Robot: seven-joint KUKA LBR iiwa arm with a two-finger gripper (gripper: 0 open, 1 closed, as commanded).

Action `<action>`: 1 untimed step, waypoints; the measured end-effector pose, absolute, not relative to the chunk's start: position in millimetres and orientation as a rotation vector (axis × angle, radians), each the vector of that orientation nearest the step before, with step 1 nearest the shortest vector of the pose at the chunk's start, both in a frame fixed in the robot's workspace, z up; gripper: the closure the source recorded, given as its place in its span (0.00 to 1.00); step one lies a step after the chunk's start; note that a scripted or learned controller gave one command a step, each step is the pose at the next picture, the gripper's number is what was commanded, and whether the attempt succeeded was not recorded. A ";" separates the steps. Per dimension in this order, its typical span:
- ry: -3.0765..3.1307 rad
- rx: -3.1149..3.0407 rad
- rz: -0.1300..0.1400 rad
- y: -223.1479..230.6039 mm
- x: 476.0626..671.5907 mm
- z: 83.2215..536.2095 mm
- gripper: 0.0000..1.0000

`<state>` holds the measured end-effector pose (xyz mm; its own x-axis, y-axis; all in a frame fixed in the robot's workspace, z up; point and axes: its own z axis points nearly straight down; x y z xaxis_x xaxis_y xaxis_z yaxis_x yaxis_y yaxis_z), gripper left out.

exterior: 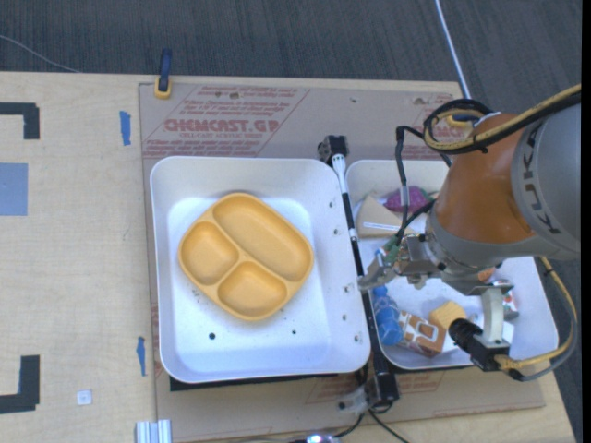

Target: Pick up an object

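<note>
My gripper (395, 264) hangs low over the right bin (545, 326), mostly hidden beneath the grey and orange wrist. Loose objects lie in that bin around it. A purple item (409, 197) and a cream wedge (377, 216) sit at the far side. A blue packet (387, 322), a brown waffle-like piece (424, 336) and a yellow block (448, 315) sit at the near side, just below the gripper. Nothing is visibly held.
The left bin (175, 340) holds a yellow three-compartment plate (245, 255). A black divider rail (351, 233) runs between the bins. Cables loop over the wrist and trail along the right bin's near right corner.
</note>
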<state>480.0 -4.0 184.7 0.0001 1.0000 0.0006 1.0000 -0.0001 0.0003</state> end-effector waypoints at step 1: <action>-2.221 -2.221 -0.001 -4.0 480.0 184.7 0.00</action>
